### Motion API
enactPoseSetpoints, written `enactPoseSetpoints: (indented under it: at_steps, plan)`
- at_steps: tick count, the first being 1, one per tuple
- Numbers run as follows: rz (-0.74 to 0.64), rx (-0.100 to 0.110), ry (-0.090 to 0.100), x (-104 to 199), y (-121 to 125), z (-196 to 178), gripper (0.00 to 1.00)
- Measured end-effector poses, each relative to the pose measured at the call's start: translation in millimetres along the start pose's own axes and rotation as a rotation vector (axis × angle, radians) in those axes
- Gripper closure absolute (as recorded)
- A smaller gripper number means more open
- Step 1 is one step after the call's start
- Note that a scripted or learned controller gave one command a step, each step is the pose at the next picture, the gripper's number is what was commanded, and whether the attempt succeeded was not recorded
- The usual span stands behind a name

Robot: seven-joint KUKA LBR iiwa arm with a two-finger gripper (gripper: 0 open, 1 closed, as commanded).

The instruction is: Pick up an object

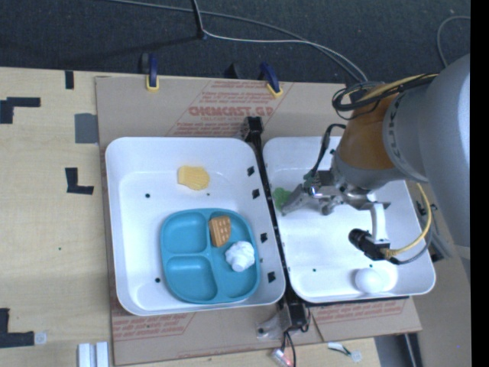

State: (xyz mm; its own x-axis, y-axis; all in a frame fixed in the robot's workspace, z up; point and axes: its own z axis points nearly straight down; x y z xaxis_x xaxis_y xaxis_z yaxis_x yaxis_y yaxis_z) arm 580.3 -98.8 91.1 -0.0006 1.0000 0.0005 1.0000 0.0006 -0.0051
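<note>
Arm (412, 136) comes in from the right, over the right bin (397, 285), w/ the orange band just above the wrist. Gripper (294, 201) sits low at the right bin's left side, close to the divider btwn the two bins, fingers pointing left. A small green object (281, 198) lies at the fingertips, against the bin's left wall; looks touching or nearly so, but can't tell if it's actually btwn the fingers, and can't tell if the tool is released or clenched, since the wrist hardware blocks the view. A white ball-like object (374, 279) rests near the front right corner of the same bin, well apart from the gripper. Left bin (122, 167) holds a blue divided tray (176, 243) toward its front; in the tray's upper right compartment there's a tan waffle-like piece (220, 230), and a white crumpled lump (240, 256) sits just below it, on the tray's right side. A yellow item (193, 177) lies on the bin floor behind the tray, apart from it. Both bins sit on a cardboard sheet (214, 105) held by two clamps (152, 73) at the back edge.
</note>
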Motion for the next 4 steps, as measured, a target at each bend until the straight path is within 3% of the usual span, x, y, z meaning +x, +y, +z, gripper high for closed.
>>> enactPoseSetpoints:
  at_steps: [1,3,4]
  plan:
    - [0.000,-0.004,0.000,0.1,1.2,-12.7,1.00]
    - [0.000,-0.009,-0.001,-1.4,3.7,-127.6,1.00]
    - [-0.004,-0.006,0.001,51.0,-7.8,-136.1,1.00]
